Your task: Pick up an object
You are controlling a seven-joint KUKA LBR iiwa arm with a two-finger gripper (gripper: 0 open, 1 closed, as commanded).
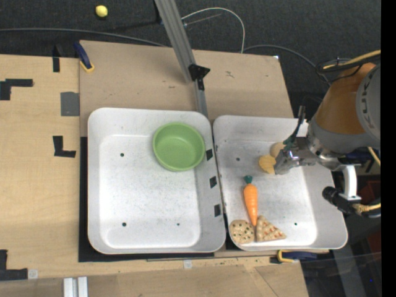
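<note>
A small tan lump (267, 163) (too blurred to name) lies in the right bin (322, 228), touching the gripper (286, 160), whose bulk hides part of it. Whether anything is gripped cannot be told. Nearer the front lie a carrot (250, 202), a round cookie (241, 231) and a cracker (268, 231). A green bowl (179, 146) sits in the left bin (111, 184).

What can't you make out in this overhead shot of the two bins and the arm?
- Gripper: its fingers are hidden under the wrist, in the camera view.
- Yellowish object: partly covered by the gripper, so its shape and any contact are unclear.
- Two flat items below the carrot: too small to identify; they overlap.
- Arm: cut off at the right side.
</note>
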